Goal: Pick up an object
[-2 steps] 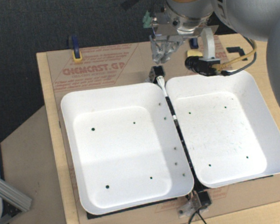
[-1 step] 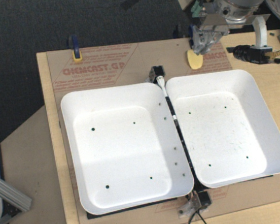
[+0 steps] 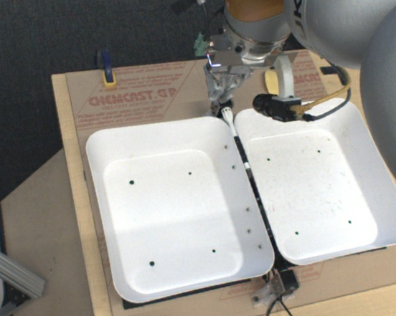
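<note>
You had the blue-and-yellow clamp at the far-left edge of the brown board lining the bench. Left bin sat on that board, four dark dots on its floor, nothing else lying in it that I could make out. Right bin sat just beside it, rims touching along the middle seam, floor speckled, same dots. No loose object to pick showed up in either bin, so I couldn't place the task's thing for you.

The pincer hung at the far end of that seam, over the gap between the two bins' back corners, tip close to or on the rims. It's small and dark against the board there; I couldn't tell whether it was spread or pressed together, or pinching anything.

A black cable fitting with a yellowish lead lay at the right bin's back rim, just right of the pincer. The grey arm with its orange band came in from upper right.
</note>
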Controlling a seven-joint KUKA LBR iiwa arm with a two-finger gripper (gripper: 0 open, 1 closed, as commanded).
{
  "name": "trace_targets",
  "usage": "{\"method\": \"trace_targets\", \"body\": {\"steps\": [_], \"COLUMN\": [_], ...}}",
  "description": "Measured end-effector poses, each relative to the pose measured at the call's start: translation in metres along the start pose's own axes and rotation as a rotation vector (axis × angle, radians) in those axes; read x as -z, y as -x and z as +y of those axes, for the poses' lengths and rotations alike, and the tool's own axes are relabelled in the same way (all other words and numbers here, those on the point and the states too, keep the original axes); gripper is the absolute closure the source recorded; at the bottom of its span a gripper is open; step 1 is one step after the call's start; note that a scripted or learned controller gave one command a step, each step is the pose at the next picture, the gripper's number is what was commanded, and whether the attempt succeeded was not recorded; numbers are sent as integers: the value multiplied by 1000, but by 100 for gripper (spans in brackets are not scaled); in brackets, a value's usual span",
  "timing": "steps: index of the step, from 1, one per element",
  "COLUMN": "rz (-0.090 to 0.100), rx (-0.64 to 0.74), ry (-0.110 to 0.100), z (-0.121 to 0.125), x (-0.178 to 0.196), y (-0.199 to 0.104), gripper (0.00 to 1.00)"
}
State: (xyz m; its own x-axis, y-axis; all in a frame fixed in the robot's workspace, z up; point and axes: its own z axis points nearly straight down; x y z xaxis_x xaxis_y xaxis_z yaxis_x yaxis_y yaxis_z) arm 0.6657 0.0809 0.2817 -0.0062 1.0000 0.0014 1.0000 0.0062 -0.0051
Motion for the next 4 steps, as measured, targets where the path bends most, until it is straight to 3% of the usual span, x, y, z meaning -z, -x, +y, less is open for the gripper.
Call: {"method": "trace_targets", "body": {"steps": [1, 2, 3, 4], "rz": [-1, 0, -5, -5], "rx": [-7, -1, -14, -13], "ry": [8, -3, 13, 14], "z": [-11, -21, 2, -5], "x": [29, -46, 7, 65], "y": [24, -39, 60, 126], "gripper": [100, 100, 100, 100]}}
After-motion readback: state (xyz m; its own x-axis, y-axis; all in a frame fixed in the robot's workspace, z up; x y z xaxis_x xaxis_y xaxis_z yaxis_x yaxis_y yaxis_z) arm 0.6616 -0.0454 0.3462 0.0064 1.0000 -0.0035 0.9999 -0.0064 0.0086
